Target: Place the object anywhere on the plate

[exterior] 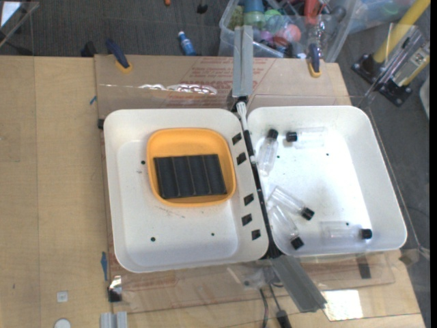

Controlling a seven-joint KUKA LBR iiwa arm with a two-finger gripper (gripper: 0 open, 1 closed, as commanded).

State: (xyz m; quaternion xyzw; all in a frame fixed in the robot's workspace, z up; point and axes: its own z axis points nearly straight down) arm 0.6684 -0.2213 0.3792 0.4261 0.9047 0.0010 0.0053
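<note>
plate [158,147]: orange, left bin [130,203], toward its far edge
tray [190,176]: black ribbed, lying on plate
vials [300,214]: clear, scattered across right bin [382,183]
gripper: cannot tell

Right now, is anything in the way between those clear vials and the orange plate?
Yes: the raised rims where the two bins meet stand between the clear vials in the right bin and the orange plate, which already carries a black ribbed block.

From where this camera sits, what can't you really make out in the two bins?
- Clear vials in the right bin, camera view: see-through against white, so their outlines and exact count blur; mostly the black caps show.
- Plate: a black ridged slab covers its middle.
- Black tabs along the divider: too small to identify.
- Box of toys: cut off by the top edge.
</note>
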